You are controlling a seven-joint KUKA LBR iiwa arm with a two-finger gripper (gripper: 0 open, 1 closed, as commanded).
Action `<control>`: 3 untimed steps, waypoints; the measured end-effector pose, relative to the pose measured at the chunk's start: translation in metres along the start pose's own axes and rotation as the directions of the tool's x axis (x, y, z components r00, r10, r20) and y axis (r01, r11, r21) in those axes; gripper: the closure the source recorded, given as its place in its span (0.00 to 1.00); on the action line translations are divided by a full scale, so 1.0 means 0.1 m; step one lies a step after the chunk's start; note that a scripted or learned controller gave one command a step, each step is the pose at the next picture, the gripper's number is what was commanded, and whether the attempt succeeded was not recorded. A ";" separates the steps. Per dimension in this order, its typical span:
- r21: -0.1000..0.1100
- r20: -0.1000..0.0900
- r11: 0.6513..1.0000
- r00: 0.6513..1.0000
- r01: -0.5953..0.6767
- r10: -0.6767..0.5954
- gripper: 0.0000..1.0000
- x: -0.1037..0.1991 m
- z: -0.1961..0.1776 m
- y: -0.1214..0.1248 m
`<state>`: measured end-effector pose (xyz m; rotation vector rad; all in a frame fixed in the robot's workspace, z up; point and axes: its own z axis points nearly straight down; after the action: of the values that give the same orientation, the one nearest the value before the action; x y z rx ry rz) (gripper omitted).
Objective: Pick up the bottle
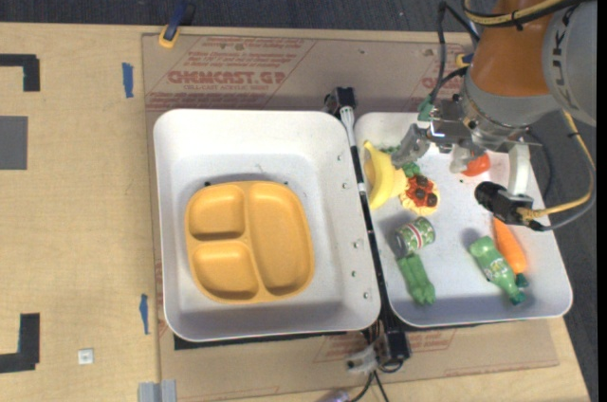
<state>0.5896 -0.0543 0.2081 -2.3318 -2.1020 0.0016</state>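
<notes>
Cardboard-covered surface [85,154] carries two white bins | left bin [180,201]: yellow tray [248,239] | right bin [550,296]: banana [379,177], can [414,235], carrot [510,244], green bottle [496,267] near front right corner, untouched | tool [446,139] hovers over bin's far end, grip impossible to tell | pick not yet begun, it appears.

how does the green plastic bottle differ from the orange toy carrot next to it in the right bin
The green plastic bottle is green with a printed label, while the orange toy carrot is plain orange. The bottle looks thicker; the carrot is slimmer and tapered. The bottle lies nearer the bin's front rim, the carrot just behind it. Both lie flat, slanted alike, in the right white bin.
</notes>
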 end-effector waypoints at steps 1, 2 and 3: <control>-0.001 0.000 0.989 0.989 0.147 -0.147 0.00 -0.49 0.65 -0.48; -0.004 0.002 0.976 0.976 0.219 -0.219 0.00 -0.83 -0.04 -0.70; -0.002 0.000 0.992 0.992 0.128 -0.128 0.00 -1.01 0.79 -1.00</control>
<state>0.4792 -0.1439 0.1292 -2.1930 -2.2483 -0.0004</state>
